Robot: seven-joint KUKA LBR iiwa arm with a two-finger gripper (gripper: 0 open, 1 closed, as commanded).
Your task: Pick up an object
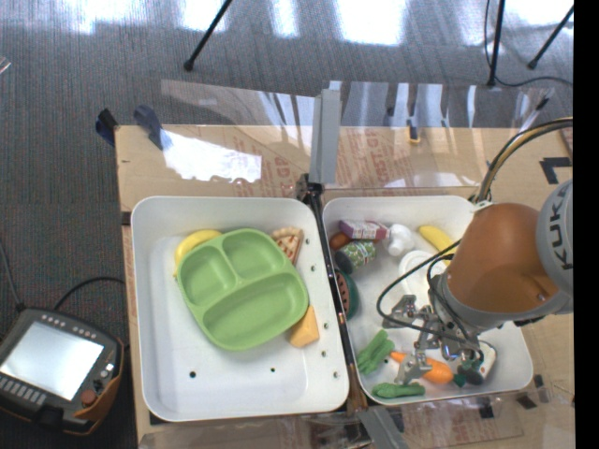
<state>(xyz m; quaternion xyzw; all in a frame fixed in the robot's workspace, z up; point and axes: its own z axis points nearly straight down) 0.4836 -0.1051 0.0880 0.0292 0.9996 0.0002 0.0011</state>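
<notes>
The gripper (423, 352) hangs low in the near part of the right bin (465, 210), under the arm's (501, 265) orange band. Its fingers are thin metal among cables, and how far apart they stand cannot be told; nothing can be seen held between them. The carrot (433, 370), an orange piece with a paler tip pointing left, lies just near of the gripper, touching or almost touching its metal parts. A dark green pod (375, 351) lies just left of the gripper, and a second flat green piece (398, 391) lies near the bin's near wall, below the carrot.

Farther back in the right bin there are one yellow banana (433, 238), one white round piece (401, 239), one small pink-and-white carton (363, 229), and one green-labelled can (357, 253). A dark round slice (347, 294) lies against the bin's left wall.

The left bin (159, 344) holds one green divided plate (241, 287), tilted. Three things poke from under its edges: a yellow piece (194, 242) at the far left, a toast-like wedge (291, 242) at the far right, and an orange wedge (305, 329) at the near right.

One tablet (54, 362) lies on the floor, left of the bench.
</notes>
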